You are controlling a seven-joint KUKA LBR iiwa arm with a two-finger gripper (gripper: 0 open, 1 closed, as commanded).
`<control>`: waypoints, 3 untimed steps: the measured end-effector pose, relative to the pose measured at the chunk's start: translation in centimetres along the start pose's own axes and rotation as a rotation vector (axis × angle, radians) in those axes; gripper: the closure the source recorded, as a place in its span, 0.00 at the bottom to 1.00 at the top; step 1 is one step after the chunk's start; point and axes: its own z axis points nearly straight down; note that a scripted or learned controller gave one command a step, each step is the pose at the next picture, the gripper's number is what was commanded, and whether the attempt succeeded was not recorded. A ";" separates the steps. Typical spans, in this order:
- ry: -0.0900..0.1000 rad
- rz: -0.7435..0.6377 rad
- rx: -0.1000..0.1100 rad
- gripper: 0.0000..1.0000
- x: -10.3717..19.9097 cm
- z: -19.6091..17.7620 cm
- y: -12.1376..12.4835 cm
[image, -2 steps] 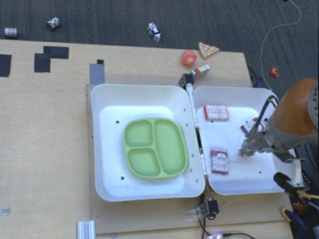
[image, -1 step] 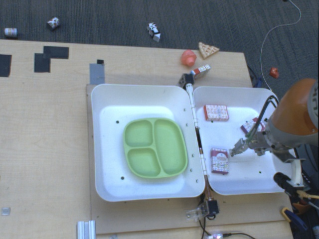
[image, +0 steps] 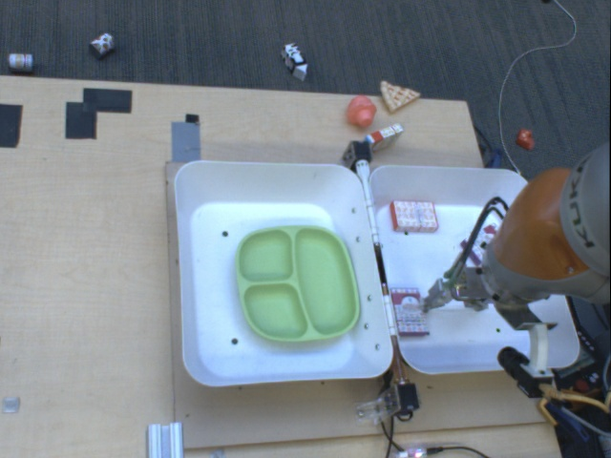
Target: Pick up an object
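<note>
A green three-compartment plate [image: 296,282] lies in the left white bin [image: 205,256]. The right white bin [image: 449,346] holds two small red-and-white packets: one [image: 413,216] near its far side and one [image: 408,311] against its left wall. My gripper [image: 437,294] hangs low over the right bin, just to the right of the nearer packet, its tip close to that packet's edge. The grey arm with its orange band [image: 539,237] covers the right half of that bin.
On the bench behind the bins lie a red ball [image: 361,111], a pizza-slice toy [image: 399,94] and a small red-tipped tube [image: 385,135]. Small items are scattered on the dark carpet beyond. Cables trail at the front right corner.
</note>
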 end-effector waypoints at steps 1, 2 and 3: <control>0.010 -0.005 -0.001 1.00 0.5 -1.1 0.2; 0.010 -0.006 -0.001 0.00 0.5 -1.0 0.2; 0.010 -0.008 -0.005 1.00 0.5 -2.1 0.4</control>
